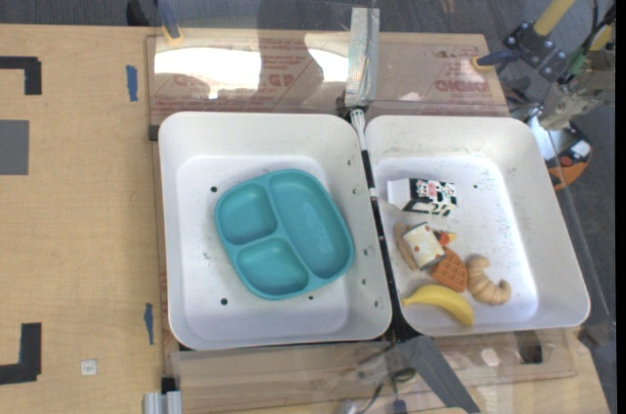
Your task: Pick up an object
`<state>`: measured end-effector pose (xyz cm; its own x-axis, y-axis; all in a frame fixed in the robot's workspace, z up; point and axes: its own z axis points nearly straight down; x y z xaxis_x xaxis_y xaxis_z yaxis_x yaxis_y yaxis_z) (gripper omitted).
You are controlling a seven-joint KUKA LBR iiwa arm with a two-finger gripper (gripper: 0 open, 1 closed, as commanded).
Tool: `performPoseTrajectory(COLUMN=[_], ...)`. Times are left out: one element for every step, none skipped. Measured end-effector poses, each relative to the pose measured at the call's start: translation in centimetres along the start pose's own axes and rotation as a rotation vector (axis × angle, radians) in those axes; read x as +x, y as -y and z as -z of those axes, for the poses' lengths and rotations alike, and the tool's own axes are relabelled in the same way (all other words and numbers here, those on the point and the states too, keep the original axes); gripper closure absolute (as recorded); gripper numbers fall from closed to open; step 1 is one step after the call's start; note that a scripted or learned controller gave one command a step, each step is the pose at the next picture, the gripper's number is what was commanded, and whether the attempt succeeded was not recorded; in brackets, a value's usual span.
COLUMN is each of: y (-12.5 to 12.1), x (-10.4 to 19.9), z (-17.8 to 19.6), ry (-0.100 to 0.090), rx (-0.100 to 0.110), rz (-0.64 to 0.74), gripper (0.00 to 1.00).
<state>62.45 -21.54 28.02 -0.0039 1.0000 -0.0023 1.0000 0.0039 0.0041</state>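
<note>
- Gripper [509, 50] is seen past the far right corner of the right bin [548, 207], outside its rim and over the bench edge; whether it is released or clenched cannot be told, and nothing is seen held in it.
- Grey arm [579, 94] is seen at the right edge, with its orange band [567, 171] just beside the bin's right wall.
- Five small objects are gathered in the right bin, all well apart from the gripper.
- A black-and-white carton [430, 195] is laid nearest the bin's middle.
- A white-and-brown block [423, 246] is placed below it, touching a waffle [450, 272].
- A croissant [486, 277] is set just right of the waffle.
- A banana [440, 302] is laid closest to the near wall.
- A teal divided plate [284, 233] is held in the left bin [186, 158].
</note>
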Motion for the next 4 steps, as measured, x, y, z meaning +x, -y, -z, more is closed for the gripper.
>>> performPoseTrajectory(y=[-3.0, -2.9, -4.7, 2.5], x=[3.3, 3.3, 13.4, 8.0], z=[-19.2, -19.4, -8.7, -19.2], ry=[-0.001, -0.001, -0.004, -0.001], rx=[-0.003, 0.001, -0.011, 0.000], rz=[0.000, -0.001, 0.008, -0.006], gripper=[1.00, 0.00, 0.00, 0.00])
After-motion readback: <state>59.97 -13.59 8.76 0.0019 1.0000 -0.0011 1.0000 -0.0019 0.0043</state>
